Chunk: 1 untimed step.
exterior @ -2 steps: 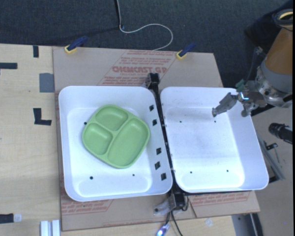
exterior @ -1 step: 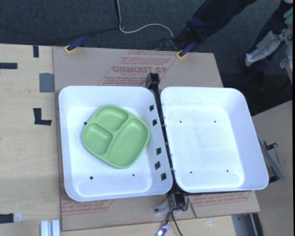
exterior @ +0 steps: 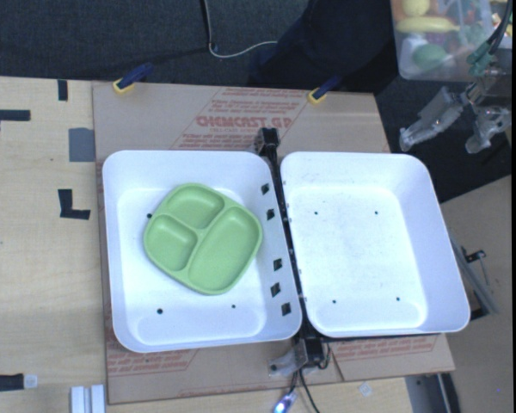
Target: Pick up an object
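From above, the gripper (exterior: 451, 127) hangs well off past the right bin (exterior: 370, 239), jaws spread and bare. The plate (exterior: 204, 238), a flat pale-green divided dish, lies in the left bin (exterior: 129, 231) beside that one. Its low, shallow rim offers little purchase, so I judge the jaws could slide off it.

The gripper (exterior: 454, 132) hangs at the upper right, its two pale grey fingers (exterior: 426, 127) spread apart with nothing between them. One finger slants toward the left; the other points down at the right.
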Available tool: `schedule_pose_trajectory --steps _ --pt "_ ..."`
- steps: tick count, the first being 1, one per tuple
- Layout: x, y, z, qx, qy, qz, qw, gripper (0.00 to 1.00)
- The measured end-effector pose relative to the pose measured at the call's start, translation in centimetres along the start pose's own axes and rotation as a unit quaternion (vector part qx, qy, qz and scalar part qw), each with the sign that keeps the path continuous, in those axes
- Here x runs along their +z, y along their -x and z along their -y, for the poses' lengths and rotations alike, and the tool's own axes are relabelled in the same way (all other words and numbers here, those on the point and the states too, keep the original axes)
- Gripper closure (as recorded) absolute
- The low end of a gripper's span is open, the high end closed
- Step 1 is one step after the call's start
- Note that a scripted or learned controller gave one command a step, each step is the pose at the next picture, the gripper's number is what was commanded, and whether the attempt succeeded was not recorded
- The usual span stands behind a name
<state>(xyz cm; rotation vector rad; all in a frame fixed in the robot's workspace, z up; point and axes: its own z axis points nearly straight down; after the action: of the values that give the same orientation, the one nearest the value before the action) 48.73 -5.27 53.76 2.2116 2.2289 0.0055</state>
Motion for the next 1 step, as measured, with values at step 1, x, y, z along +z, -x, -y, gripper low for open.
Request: schedule_pose_trajectory --steps 1 --pt "-0.76 0.31 -0.22 0.003 -0.002 0.002 1.0 1.0"
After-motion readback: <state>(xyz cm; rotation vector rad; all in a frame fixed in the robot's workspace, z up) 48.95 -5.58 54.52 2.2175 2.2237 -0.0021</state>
